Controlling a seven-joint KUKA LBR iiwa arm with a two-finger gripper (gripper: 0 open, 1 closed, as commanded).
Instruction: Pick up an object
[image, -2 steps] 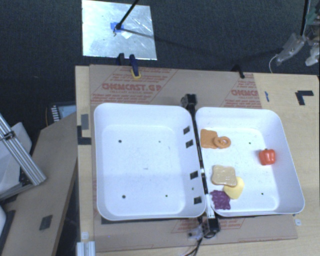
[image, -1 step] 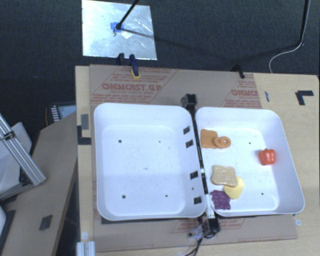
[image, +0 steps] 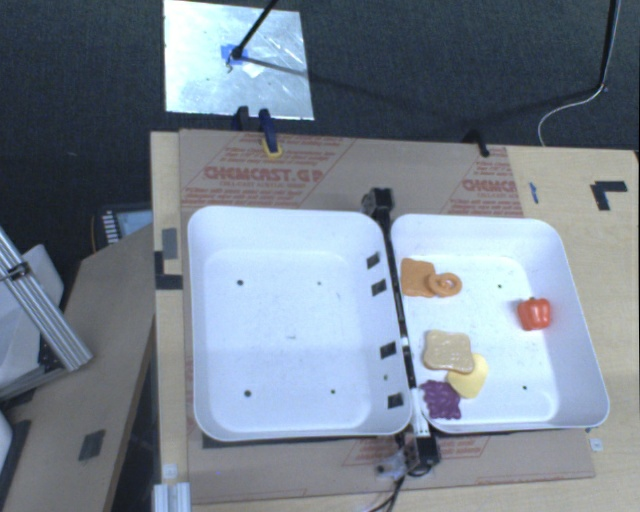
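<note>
The right bin (image: 575, 300) on the desk (image: 330, 165) holds five small things: an orange piece (image: 428, 279) near the divider, a red pepper-like toy (image: 534, 313) toward the right wall, and a tan toast slice (image: 447, 351) touching a yellow piece (image: 470, 378), with a purple cluster (image: 440, 399) just beside them. The left bin (image: 200, 300) sits alongside. The pincer's state cannot be told.

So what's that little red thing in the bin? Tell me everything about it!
The red pepper toy is small, shiny and plastic-looking, bright red-orange with a lumpy rounded body. It sits alone near the right wall of the right bin, touching nothing but the white floor. The other toys lie further left, well apart from it.
</note>
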